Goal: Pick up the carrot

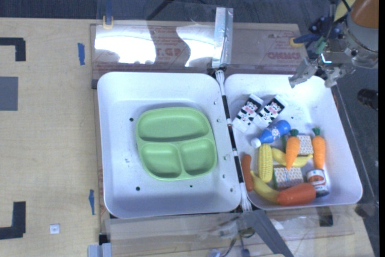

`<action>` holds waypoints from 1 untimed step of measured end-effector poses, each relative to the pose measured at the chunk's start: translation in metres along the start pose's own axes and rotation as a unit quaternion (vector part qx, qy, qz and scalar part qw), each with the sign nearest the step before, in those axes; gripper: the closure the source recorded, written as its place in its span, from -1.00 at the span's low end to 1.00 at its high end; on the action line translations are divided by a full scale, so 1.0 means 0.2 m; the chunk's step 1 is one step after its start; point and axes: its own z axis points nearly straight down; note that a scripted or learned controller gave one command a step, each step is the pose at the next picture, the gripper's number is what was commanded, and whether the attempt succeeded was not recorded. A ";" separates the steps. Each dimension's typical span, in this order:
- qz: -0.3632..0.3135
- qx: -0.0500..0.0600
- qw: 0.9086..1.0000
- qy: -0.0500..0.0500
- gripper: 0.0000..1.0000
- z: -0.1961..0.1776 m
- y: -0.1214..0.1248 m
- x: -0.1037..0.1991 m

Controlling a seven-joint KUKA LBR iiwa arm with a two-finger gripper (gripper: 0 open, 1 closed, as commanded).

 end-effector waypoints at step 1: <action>-0.015 0.000 1.000 0.000 -1.00 0.24 -0.40 -0.24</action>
